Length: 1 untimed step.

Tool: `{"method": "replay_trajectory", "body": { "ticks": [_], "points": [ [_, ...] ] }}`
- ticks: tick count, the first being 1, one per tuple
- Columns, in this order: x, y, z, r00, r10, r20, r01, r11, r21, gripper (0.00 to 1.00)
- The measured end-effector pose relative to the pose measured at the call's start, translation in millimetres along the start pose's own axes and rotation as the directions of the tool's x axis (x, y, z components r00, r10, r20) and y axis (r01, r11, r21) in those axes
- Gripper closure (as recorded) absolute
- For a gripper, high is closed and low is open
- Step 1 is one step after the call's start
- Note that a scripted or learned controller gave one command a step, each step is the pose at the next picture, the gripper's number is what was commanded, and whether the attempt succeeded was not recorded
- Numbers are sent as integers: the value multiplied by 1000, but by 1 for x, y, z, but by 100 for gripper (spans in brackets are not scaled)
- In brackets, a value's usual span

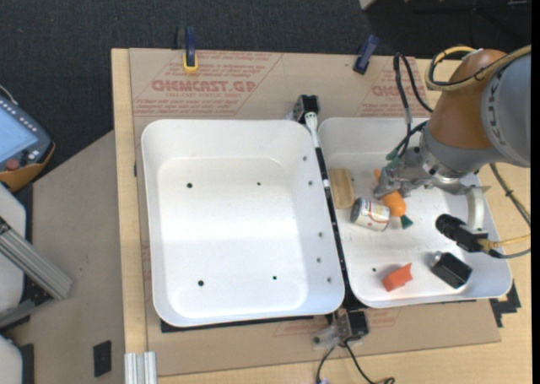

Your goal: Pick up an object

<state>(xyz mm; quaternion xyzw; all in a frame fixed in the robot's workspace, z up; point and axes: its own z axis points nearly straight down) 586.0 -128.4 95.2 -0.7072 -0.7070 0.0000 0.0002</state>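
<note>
Two bins, one busy

Several objects sit in the right bin (363, 289). The hand (393, 186) hangs over an orange piece (394, 202), a white cylinder (369, 214) at its seven o'clock. Its grip I cannot tell.

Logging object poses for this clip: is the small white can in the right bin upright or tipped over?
Tipped: the white can lies on its side in the right bin, long axis running across the floor.

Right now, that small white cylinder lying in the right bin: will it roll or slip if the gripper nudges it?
The white cylinder lies on its side on the smooth floor of the right bin, so a sideways nudge would probably roll it. It looks small and likely light. The wooden block beside it might stop a roll leftward. The gripper hovers close above.
</note>
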Motion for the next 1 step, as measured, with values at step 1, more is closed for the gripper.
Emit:
{"method": "replay_trajectory", "body": {
  "ticks": [1],
  "points": [
    [39,-54,11,1000,0,-2,0,1000,6,100]
  ]
}}
